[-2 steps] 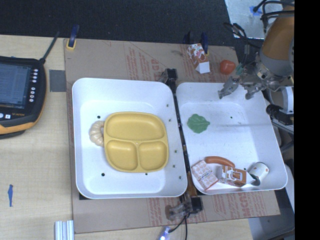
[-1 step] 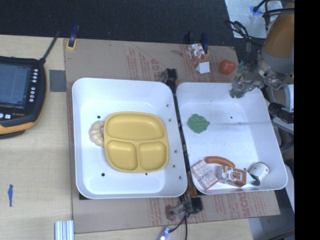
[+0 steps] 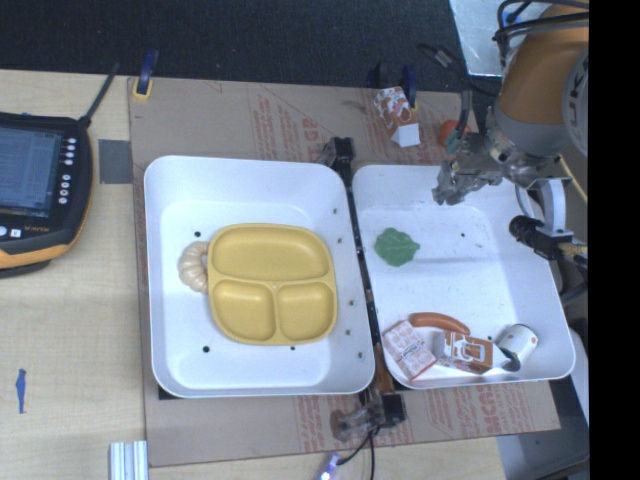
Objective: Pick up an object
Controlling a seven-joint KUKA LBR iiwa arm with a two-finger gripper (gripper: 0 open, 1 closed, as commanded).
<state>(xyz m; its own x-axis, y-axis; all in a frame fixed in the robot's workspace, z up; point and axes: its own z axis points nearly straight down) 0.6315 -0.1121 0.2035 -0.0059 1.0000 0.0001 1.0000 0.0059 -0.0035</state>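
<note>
My gripper [image 3: 452, 190] hangs over the far edge of the right bin [image 3: 520, 268], above bare bin floor. A green leafy toy [image 3: 396, 246] lies at the bin's left side, below and left of the gripper. Along the near edge lie a small printed packet [image 3: 407, 348], an orange sausage toy [image 3: 438, 322], an orange and white piece [image 3: 470, 352] and a small white cup [image 3: 518, 341]. Nothing shows between the fingers.
The left bin [image 3: 170, 268] holds a yellow divided plate [image 3: 272, 282] with a pale ridged toy [image 3: 192, 266] at its left. A tablet [image 3: 35, 183] lies at the far left. Small items [image 3: 397, 111] sit on the cardboard behind the right bin.
</note>
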